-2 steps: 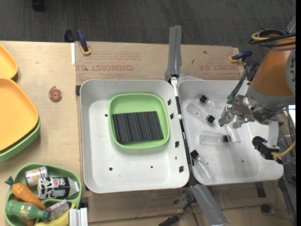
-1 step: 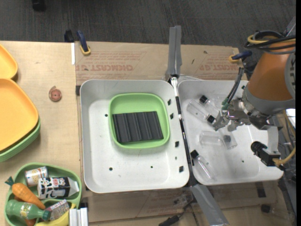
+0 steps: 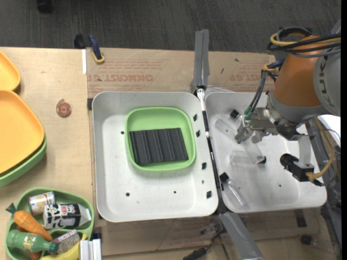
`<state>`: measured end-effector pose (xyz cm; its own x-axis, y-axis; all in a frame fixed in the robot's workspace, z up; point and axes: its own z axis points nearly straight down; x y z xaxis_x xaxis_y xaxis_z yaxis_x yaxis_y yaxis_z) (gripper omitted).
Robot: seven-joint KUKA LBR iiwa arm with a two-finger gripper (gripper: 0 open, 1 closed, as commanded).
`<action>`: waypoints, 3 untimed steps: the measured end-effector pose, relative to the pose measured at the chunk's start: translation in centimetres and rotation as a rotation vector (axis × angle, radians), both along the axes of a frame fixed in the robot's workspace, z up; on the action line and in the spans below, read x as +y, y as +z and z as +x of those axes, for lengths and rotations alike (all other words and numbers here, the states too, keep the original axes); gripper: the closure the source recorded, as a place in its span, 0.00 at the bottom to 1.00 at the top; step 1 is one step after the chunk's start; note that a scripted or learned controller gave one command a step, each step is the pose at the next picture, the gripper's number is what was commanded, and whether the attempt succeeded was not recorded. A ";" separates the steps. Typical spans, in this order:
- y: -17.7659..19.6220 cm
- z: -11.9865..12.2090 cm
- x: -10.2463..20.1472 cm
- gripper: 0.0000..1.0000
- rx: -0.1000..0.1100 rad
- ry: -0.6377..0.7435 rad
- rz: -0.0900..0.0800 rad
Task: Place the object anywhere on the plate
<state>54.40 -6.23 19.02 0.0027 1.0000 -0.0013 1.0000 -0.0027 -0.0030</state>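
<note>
**Hovering above the right bin (image 3: 303,199), off to the right of the green plate (image 3: 160,114)**

Reaching in from the right of the green plate, grey arm (image 3: 295,88) with its orange band bent down over the right bin. Gripper (image 3: 245,133) low over the bin floor, well right of the plate and past the seam between the two bins. Claw state: cannot tell, tip too small and too dark against the white. Nothing seen clamped in it.

Task's thing: off the plate, lying in the right bin. Three clear plastic pieces there, hard to make out: nearest piece (image 3: 225,126) just plate-side of the gripper, middle piece (image 3: 242,158) a little nearer the camera than that, third piece (image 3: 234,195) close to the bin's front corner, right of the plate and nearer the camera than it. Cannot tell which of the three counts as the object.

Green plate sitting in the left bin (image 3: 108,188), towards the far half, upright and level. Dark ribbed mat (image 3: 158,145) lying flat inside the plate, covering most of its floor.

Far left of the plate, outside the bins: stacked orange dishes (image 3: 19,129) at the bench edge. Left of the plate and nearer the camera: green bowl (image 3: 87,210) of toy food. Beyond the plate, on the cardboard: blue-and-yellow clamp (image 3: 96,51).
</note>
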 end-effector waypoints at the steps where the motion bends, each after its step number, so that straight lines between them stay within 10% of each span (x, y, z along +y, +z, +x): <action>1: 0.0 -0.3 4.8 1.00 0.001 0.112 0.001; 2: 0.6 1.7 7.8 1.00 -0.001 0.191 0.000; 3: 0.6 1.7 7.8 0.00 -0.001 0.190 0.000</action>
